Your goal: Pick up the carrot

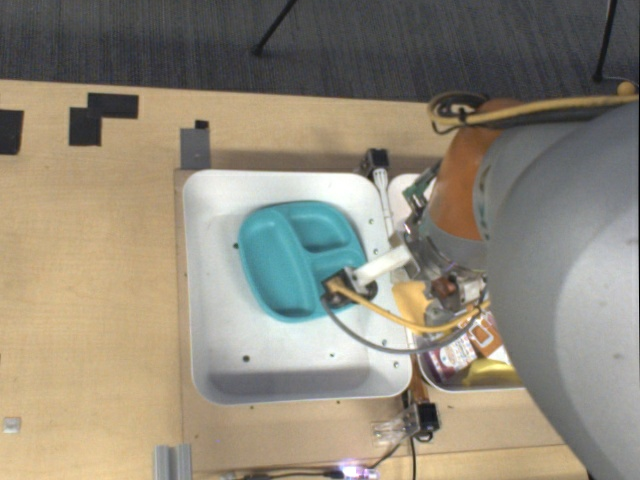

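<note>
I see the arm (540,238) stretched low over the right bin (430,373), presumably hunting the carrot, which I can't pick out among its clutter, beside the left bin's (215,368) teal tray (290,258).

Carrot (486,337) is mostly hidden: just a small orange-brown bit peeking out in the right bin (404,184), tucked under the arm (560,268). Can't tell its pose.
</note>
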